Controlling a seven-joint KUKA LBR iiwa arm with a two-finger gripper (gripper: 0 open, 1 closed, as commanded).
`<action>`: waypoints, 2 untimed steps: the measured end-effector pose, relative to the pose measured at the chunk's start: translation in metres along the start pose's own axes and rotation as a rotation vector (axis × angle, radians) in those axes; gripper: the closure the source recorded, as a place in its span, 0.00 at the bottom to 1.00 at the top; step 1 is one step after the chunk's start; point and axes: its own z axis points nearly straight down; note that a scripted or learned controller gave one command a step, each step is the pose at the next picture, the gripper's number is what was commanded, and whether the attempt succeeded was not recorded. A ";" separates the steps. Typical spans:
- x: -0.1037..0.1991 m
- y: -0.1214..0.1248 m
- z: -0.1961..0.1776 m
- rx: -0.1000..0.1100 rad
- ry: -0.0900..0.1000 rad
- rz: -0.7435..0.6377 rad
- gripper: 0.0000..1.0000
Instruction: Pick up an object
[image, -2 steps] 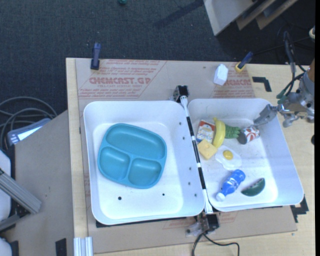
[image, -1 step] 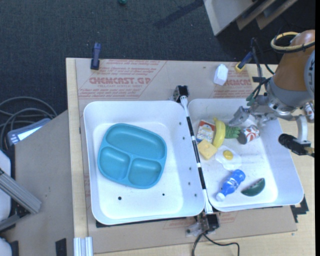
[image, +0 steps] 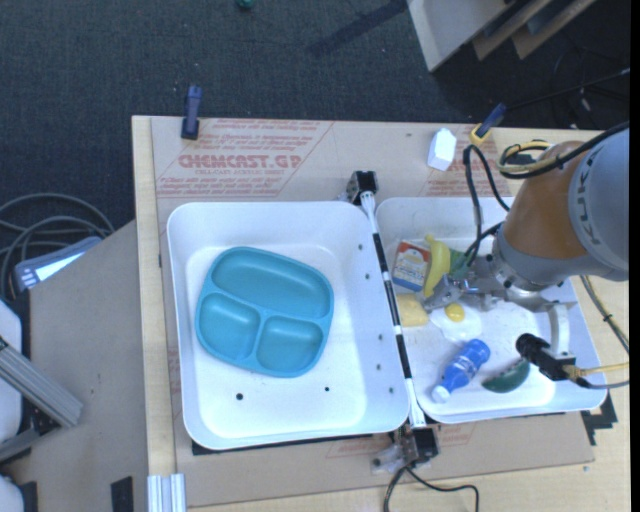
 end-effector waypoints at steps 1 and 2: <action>0.006 -0.059 0.000 0.001 0.001 0.000 0.00; 0.004 0.059 -0.001 -0.004 -0.001 -0.001 0.00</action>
